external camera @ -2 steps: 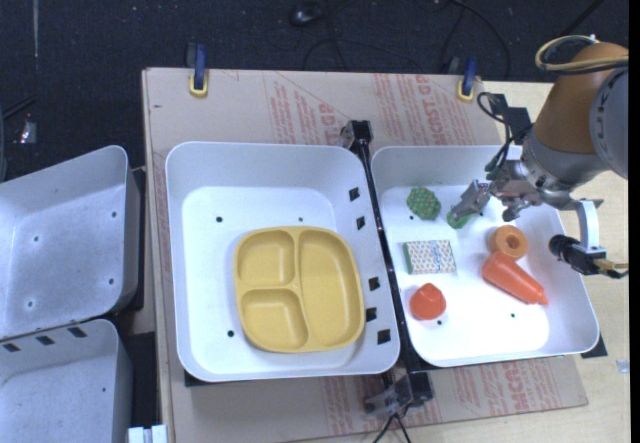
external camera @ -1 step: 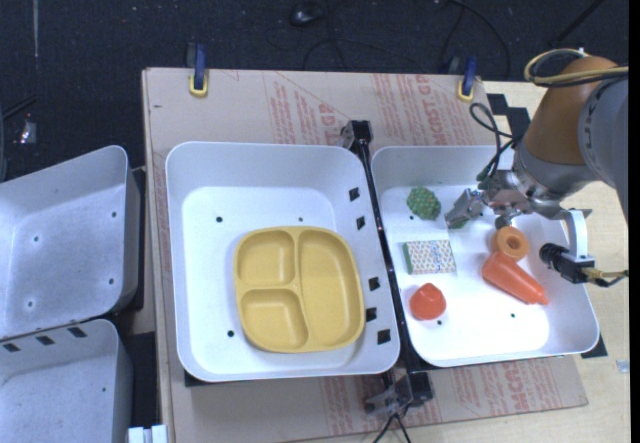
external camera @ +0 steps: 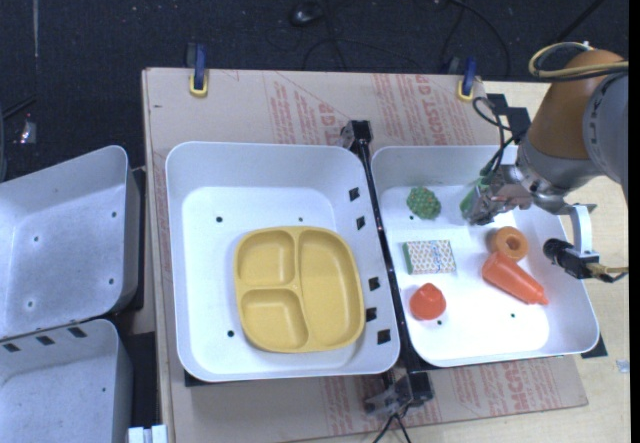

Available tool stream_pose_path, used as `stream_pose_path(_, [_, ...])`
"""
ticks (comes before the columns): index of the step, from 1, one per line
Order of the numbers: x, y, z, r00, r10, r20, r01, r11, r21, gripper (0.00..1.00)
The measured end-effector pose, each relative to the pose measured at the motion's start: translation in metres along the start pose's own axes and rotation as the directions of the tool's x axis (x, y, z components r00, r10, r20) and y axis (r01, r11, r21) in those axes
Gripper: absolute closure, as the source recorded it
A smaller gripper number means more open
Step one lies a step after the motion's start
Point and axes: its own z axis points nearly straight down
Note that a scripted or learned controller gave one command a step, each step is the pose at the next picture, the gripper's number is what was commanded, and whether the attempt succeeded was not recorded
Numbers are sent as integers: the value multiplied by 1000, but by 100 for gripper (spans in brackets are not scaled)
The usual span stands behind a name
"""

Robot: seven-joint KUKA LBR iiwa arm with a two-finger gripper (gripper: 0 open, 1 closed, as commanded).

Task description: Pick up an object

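1. Gripper (external camera: 487, 203) hangs low at the upper middle of the right bin (external camera: 570, 336), close to its back wall. Something green sits right at the fingertips, but I cannot tell if the fingers are spread or closed, or if they hold it.
2. From the gripper, the green bumpy ball (external camera: 423, 202) lies at 9 o'clock, near but apart. The orange ring (external camera: 511, 243) lies at about 5 o'clock, just beside.
3. The orange carrot (external camera: 514, 278) lies farther at 5 o'clock, touching or almost touching the ring. Its long axis runs from 10 to 4 o'clock.
4. The patterned square block (external camera: 430, 256) is at 7 o'clock, and the small red piece (external camera: 428, 302) is beyond it.
5. The bin floor is white, smooth and flat. I judge the ball the easiest target, since it has free floor around it.
6. The left bin (external camera: 200, 191) carries a yellow divided plate (external camera: 299, 288), well apart from the arm.
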Motion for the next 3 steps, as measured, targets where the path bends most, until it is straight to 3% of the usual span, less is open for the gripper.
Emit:
stream_pose_path(1, [1, -7, -59, 1000, 2, 1, -2, 1000, -5, 100])
stream_pose_path(3, [2, 4, -168, 1000, -2, 2, 2, 1000, -6, 100])
